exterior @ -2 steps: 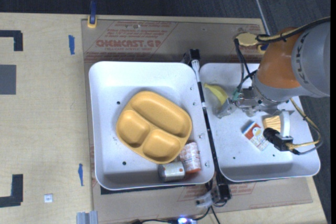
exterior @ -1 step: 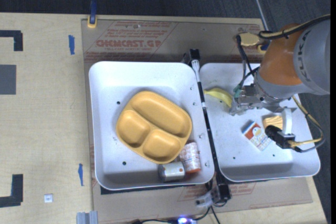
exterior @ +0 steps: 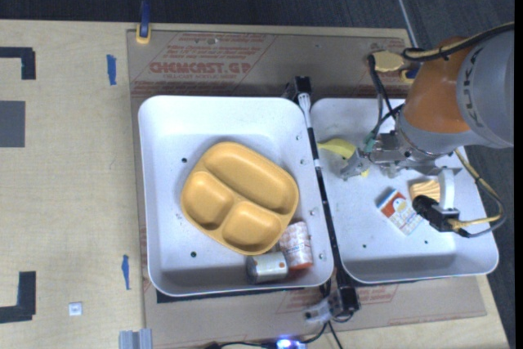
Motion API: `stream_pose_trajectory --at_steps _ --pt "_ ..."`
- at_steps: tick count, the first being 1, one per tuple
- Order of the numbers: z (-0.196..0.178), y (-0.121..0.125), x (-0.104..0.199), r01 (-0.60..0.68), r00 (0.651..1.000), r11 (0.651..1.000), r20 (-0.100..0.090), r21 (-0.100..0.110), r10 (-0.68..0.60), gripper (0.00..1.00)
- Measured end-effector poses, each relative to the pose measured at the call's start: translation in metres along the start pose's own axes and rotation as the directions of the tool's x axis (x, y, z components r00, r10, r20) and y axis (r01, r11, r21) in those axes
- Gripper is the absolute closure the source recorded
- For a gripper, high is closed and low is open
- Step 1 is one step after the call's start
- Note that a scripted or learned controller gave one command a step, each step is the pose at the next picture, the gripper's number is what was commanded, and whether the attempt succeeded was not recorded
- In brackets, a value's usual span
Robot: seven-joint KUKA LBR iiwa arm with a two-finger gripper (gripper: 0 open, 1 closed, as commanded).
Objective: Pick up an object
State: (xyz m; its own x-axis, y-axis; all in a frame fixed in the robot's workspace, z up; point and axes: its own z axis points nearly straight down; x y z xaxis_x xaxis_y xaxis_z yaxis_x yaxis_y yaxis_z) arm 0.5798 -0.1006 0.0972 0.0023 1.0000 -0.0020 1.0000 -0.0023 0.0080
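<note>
The yellow object [exterior: 337,148] lies by the right bin's [exterior: 458,261] top-left corner, just left of the gripper [exterior: 357,168]; whether that gripper is open or closed cannot be told.

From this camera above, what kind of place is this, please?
Probably a robotics lab bench set up for grasping trials: two shallow white bins, left and right, on a wooden bench, a grey robot arm over one, and loose items like a yellow tray.

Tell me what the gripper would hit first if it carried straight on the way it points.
Most likely the yellow banana-like object: the gripper points toward the view's left, low in the right bin, with that object just ahead and slightly above. Depth is unclear, so it could pass beside it and meet the bin's left wall.
</note>
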Motion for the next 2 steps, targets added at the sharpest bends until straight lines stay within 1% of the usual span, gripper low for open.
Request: stream_pose_trajectory --at_steps 1,2 --pt "0.011 -0.055 0.003 0.002 1.000 1.000 -0.002 0.005 -0.002 0.00" --pt "0.010 -0.096 0.008 0.002 1.000 1.000 -0.002 0.003 -0.002 0.00"
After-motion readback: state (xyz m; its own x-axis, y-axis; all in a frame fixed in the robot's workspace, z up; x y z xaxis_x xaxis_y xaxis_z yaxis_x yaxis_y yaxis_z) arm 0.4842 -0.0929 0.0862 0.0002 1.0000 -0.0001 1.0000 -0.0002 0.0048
